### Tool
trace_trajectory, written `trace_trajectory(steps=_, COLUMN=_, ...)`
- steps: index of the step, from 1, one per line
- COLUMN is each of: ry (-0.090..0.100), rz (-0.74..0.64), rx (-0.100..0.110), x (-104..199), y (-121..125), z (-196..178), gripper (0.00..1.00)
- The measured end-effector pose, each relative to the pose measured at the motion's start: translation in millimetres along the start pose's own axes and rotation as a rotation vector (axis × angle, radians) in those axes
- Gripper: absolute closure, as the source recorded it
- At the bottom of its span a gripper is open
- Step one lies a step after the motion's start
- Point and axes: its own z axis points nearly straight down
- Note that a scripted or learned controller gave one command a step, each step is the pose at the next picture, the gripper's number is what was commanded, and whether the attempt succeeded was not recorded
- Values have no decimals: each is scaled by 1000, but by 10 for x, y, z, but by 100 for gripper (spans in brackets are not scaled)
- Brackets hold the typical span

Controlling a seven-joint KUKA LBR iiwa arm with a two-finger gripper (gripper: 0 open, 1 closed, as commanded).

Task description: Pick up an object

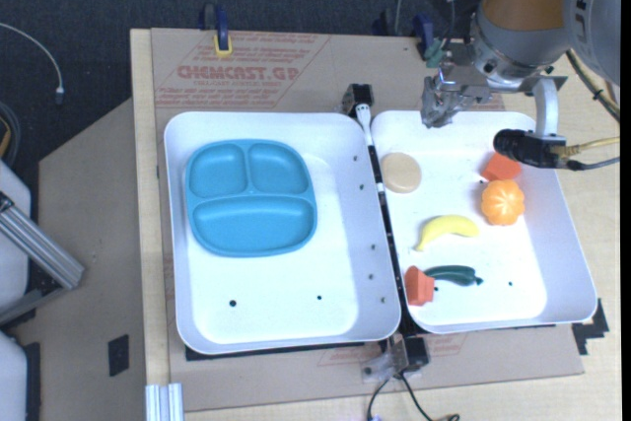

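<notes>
The right bin (pixel 562 242) holds a round beige disc (pixel 401 172), a yellow banana (pixel 446 230), an orange fruit (pixel 503 202) and a small red-orange piece (pixel 501 167) just behind it. A red block (pixel 420 286) and a dark green item (pixel 454 276) lie near the bin's front. My gripper (pixel 440 109) hangs over the bin's far left corner, behind the beige disc and apart from it. I see nothing held in it.
The left bin (pixel 276 311) carries a blue divided plate (pixel 251 197). A black part of the arm (pixel 527 148) juts over the right bin's far right side, close above the red-orange piece. Cables run behind the bins.
</notes>
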Motion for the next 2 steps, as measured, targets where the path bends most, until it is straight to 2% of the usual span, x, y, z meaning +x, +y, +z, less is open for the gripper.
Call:
trace_trajectory(steps=1, ry=0, rz=0, rx=4, x=550, y=-109, z=186, gripper=100)
trace_trajectory(steps=2, ry=-1, rz=1, rx=4, x=1028, y=-57, z=337, gripper=100)
